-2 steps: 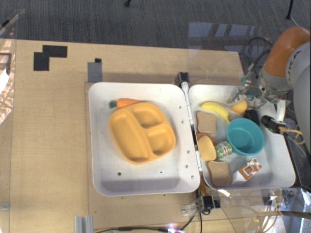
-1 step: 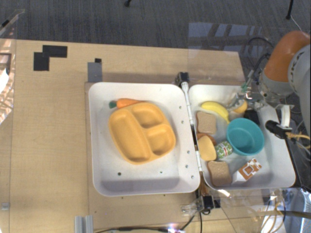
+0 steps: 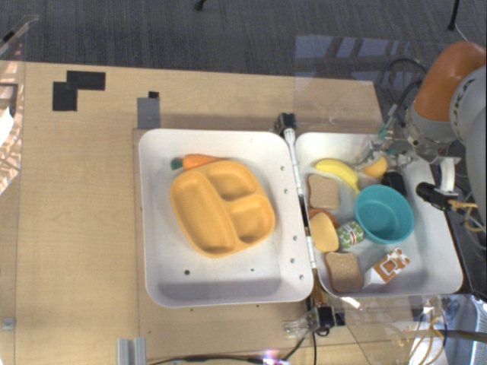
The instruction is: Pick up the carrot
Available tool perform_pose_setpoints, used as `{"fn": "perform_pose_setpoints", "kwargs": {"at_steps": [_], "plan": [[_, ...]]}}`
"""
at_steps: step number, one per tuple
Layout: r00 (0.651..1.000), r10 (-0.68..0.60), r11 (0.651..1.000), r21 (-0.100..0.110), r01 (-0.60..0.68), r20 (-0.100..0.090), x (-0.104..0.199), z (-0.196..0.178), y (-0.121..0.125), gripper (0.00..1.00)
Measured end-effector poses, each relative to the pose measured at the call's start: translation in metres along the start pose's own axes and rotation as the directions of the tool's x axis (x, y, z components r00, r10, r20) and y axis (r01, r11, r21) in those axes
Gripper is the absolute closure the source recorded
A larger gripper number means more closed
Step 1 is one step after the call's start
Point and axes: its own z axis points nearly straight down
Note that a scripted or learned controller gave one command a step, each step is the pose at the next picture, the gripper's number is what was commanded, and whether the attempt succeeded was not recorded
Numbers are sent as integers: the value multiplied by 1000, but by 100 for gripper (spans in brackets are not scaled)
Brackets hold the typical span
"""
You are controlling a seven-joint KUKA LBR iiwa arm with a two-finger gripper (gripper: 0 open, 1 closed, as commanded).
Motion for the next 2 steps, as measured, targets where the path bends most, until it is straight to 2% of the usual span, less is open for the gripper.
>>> {"fn": "perform_pose_setpoints", "kwargs": {"at_steps": [2], "plan": [[1000,-1,1000,-1,1,0,0,0,0,0]]}}
